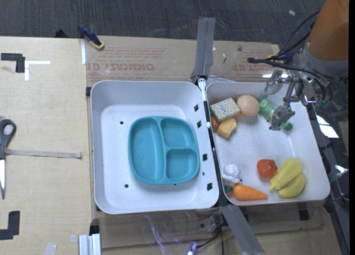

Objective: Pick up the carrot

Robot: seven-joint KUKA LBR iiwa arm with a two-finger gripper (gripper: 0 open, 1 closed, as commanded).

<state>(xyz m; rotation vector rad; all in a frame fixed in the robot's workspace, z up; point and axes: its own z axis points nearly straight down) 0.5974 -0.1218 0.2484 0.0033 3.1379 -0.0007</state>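
A pale wooden bench with taped cardboard carries two white bins side by side. The gripper (280,116) is seen at the far right of the right bin (317,154); whether its jaws are apart cannot be told. The carrot (248,192) lies at that bin's near edge, well apart, down and left of the gripper, long axis left-right. A tomato (267,168), bananas (289,177) and other toy foods share that bin. A teal tray (164,149) sits in the left bin (105,154).

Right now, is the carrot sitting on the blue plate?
No, the carrot lies at the near edge of the right bin, while the blue plate sits in the left bin.
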